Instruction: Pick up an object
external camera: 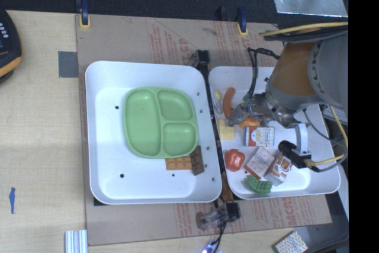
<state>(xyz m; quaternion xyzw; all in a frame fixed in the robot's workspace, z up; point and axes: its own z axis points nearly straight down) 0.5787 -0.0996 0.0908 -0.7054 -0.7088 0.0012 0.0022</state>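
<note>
Toys just beside claw

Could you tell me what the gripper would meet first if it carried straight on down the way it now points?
Probably the orange item directly beneath the gripper in the right bin, beside the hot dog; depth is hard to judge from this view.

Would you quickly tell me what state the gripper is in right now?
Gripper: down in the right bin among the items; open or shut cannot be told.
</note>
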